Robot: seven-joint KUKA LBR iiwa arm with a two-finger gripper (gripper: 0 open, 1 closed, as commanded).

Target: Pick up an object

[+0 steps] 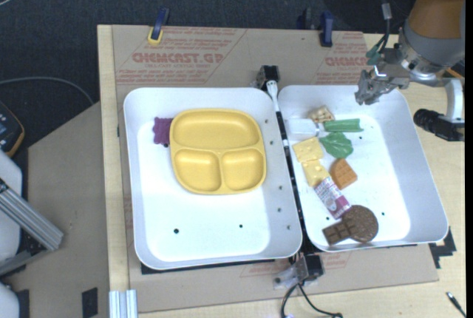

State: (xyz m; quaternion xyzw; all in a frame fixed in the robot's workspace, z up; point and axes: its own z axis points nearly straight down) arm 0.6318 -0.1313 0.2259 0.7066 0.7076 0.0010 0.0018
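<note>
Hovering pincer (367,92), grip state unclear, above right bin's (414,132) bare far corner.

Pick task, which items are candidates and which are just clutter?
Job: gripper; right bin items: cracker, green pieces, yellow cheese slices, waffle, wrapped bar, brown cookie.
Lying about: yellow divided tray, purple piece, bench clamps.
</note>
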